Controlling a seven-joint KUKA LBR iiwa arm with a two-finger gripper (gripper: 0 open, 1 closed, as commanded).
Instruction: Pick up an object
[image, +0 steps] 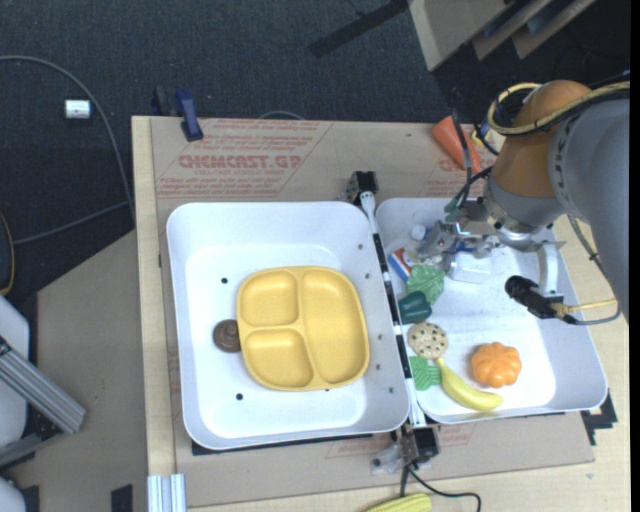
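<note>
From the fixed overhead camera view, the grey arm with its orange band reaches in from the right, and its gripper (462, 243) hangs low over the upper part of the right bin (575, 385), among a small cluster of toys; whether it is released or clenched cannot be told from this angle. No single object is named by the task, so the candidates are the small play-food pieces in that bin: a green leafy piece (428, 281) just beside the gripper, a speckled cookie (428, 340) below it, a yellow banana (467, 390) and an orange pumpkin (496, 364) nearer the front wall. All look like light, stiff moulded plastic, smooth and probably a little slippery. The pumpkin is round and ribbed, best pinched across its middle; the banana is slim and curved, so it should be taken across its narrow width. The left bin (190, 240) holds a yellow divided plate (300, 327), broad and shallow, with a flat brown disc (226, 336) touching its left edge.
</note>
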